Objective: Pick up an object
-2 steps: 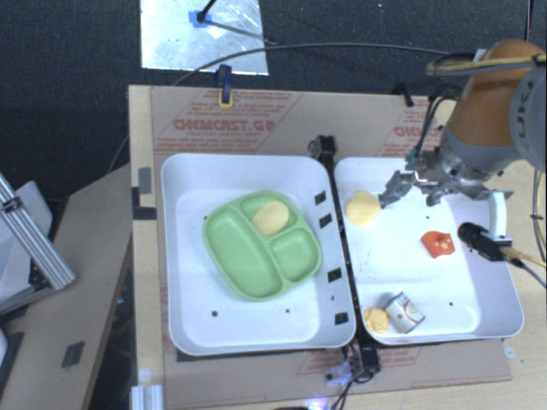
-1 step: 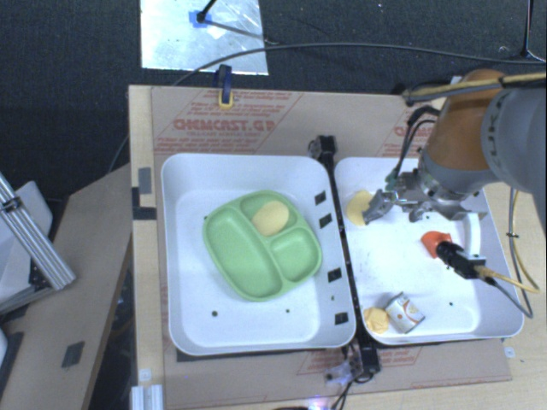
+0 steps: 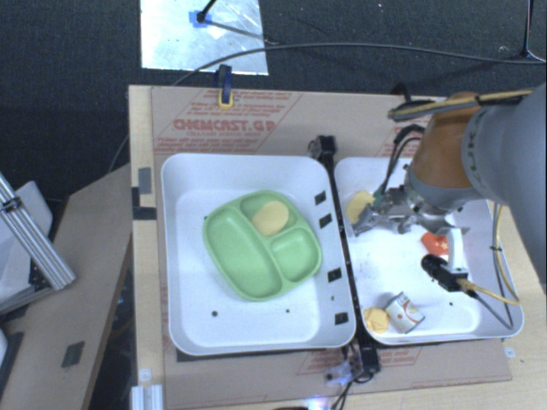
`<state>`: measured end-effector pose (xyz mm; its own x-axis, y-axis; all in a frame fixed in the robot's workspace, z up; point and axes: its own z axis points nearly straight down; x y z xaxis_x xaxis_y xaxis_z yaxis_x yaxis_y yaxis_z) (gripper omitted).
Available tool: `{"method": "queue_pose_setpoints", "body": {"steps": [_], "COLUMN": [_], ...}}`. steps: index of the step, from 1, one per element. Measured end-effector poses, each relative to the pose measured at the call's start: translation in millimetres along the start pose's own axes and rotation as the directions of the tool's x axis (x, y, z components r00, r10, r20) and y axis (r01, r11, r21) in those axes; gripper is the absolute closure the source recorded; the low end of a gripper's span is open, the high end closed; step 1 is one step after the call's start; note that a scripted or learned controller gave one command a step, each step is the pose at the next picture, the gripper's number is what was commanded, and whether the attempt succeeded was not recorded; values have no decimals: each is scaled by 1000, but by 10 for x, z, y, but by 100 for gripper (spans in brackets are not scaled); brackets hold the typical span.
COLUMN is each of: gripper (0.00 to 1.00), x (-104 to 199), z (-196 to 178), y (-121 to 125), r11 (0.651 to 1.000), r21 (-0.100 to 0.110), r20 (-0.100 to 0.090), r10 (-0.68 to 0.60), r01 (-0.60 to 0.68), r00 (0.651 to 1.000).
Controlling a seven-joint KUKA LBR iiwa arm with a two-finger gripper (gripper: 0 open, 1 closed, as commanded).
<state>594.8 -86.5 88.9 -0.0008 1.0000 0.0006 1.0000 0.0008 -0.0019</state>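
My gripper point(image 3: 369, 218) hangs low over the upper left part of the right bin point(image 3: 479, 325), on the grey arm with the orange band point(image 3: 444, 156). A yellow object point(image 3: 359, 203) lies just left of and above the gripper, touching it or nearly so. An orange-red object point(image 3: 435, 243) sits to the gripper's right, partly behind the arm's hardware. Near the bin's front edge lie a small silver can point(image 3: 403, 311) and a small yellow piece point(image 3: 375, 319).
The left bin point(image 3: 192, 331) holds a green divided plate point(image 3: 248, 267) with a yellow object point(image 3: 272, 219) in its upper compartment. A black divider point(image 3: 338, 229) runs between the bins. Cables point(image 3: 500, 289) trail along the right bin's right side.
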Motion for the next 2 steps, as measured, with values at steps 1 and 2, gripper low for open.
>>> {"method": "queue_pose_setpoints", "body": {"steps": [1,2], "gripper": [100,100], "x": [-5,13], "z": [-126,-549], "y": [10,0], "r11": [1000,1000], "r21": [-5,-5], "r20": [2,1], "r10": [1,-3], "r01": [-1,3], "r00": [1000,1000]}}
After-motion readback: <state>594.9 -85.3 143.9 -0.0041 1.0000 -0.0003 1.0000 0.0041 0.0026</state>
